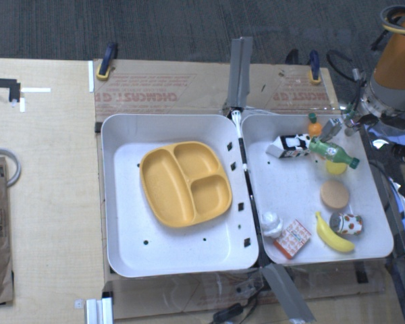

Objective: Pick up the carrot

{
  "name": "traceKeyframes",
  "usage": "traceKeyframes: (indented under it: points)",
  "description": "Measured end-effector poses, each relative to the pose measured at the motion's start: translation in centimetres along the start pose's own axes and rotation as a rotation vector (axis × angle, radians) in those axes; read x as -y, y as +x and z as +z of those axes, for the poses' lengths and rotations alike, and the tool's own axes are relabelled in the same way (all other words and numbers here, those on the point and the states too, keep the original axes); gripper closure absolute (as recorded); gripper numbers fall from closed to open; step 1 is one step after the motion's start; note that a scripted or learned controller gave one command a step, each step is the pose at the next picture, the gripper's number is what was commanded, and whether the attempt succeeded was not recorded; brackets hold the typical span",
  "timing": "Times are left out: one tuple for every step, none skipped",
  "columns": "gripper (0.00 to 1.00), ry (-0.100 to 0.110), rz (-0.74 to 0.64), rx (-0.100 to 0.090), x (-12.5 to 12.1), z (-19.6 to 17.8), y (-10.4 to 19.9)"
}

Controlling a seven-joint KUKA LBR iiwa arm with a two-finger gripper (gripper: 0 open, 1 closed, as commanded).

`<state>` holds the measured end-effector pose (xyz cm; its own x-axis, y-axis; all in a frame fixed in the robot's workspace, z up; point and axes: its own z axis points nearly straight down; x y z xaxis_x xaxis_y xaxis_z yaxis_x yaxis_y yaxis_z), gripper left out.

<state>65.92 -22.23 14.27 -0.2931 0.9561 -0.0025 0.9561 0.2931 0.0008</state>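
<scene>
Table (40, 181): pale wood-grain top at left, brown printed cardboard sheet (162, 90) under the bins' far side, held by two blue clamps.

Left bin (121, 248): shallow, white, smooth plastic with rounded corners. Holds one yellow divided plate (185, 183), matte, three compartments, lying flat and turned at an angle. Nothing lies on the plate.

Right bin (283, 187): same white plastic, touching the left bin along a shared edge. Contents, left to right:
- crumpled white lump (270, 223) near the front left corner
- flat red-and-white packet (293, 238) just beside it
- small black-and-white carton (290, 146) lying on its side toward the far wall
- carrot (314, 125), small, orange with a green top, at the far wall just beyond the carton and bottle
- green bottle (332, 152), glossy, lying on its side, its neck toward the right, resting over a yellow round fruit (336, 167)
- tan round disc (335, 195), flat
- banana (333, 235), curved, smooth yellow, near the front wall
- small patterned cup-like thing (349, 225) touching the banana's right end

Tool (349, 121): hangs over the bin's far right corner, near the carrot but apart from it. Cannot tell whether it is wide or narrow; nothing seen in it.
</scene>
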Motion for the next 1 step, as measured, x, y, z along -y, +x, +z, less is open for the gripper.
traceKeyframes:
  points:
    - [0.0, 0.0, 0.062, -0.002, 4.46, 0.67, 1.41]
